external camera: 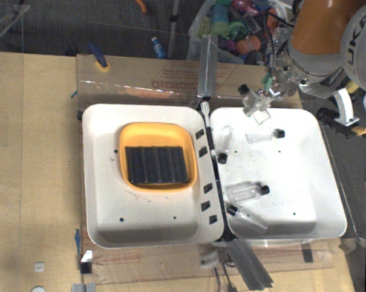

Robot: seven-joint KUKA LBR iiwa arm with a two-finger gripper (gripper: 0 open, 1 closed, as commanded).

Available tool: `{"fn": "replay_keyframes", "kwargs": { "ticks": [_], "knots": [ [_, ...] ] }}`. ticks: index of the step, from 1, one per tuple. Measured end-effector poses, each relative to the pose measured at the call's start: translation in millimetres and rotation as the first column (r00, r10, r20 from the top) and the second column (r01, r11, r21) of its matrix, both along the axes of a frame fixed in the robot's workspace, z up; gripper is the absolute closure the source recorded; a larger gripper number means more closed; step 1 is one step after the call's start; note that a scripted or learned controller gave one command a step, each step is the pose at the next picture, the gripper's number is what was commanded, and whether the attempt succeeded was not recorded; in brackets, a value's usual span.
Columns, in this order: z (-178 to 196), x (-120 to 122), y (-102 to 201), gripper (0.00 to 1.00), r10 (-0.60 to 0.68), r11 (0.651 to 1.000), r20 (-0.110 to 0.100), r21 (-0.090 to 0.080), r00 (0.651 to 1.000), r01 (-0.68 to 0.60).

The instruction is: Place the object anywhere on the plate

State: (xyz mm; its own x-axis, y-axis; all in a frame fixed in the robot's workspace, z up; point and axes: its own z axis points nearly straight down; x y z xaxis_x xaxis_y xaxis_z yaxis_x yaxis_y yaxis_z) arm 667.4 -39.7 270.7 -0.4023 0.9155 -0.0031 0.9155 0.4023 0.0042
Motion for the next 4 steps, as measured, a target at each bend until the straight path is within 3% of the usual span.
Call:
{"fn": "replay_keyframes", "kwargs": {
  "ticks": [2, 4],
  "knots": [
    [17, 0, 5, 1.00, 0.147, 0.989, 0.001, -0.001, 0.989, -0.147],
    [8, 0, 8, 1.00, 0.255, 0.967, -0.004, 0.001, 0.967, -0.255]
  ]
}}
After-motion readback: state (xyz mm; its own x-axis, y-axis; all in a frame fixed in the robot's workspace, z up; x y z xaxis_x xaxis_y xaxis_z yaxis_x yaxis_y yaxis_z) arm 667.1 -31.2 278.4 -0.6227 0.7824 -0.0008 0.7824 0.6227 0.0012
